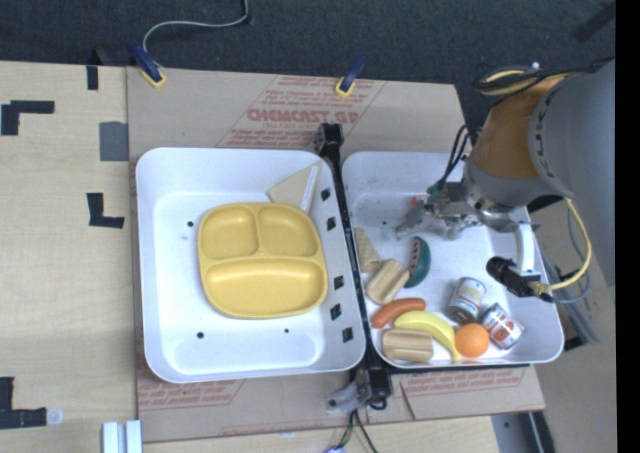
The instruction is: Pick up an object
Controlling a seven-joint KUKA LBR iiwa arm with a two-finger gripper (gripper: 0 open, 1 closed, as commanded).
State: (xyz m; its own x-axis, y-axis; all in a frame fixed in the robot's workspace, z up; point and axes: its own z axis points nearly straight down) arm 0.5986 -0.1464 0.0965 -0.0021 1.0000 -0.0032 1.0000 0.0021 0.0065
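Lying just below the tool (432,216): green object (417,257).

Two white bins sit side by side on the table (60,271). The left bin (165,271) contains a yellow divided tray (264,259). The right bin (540,336) contains a banana (428,325), an orange (471,341), two cans (480,309), a hot dog (396,311) and bread rolls (387,281). The arm (540,141) reaches in from the right. Its pincer (425,219) hangs over the right bin, near a dark green object (417,259).
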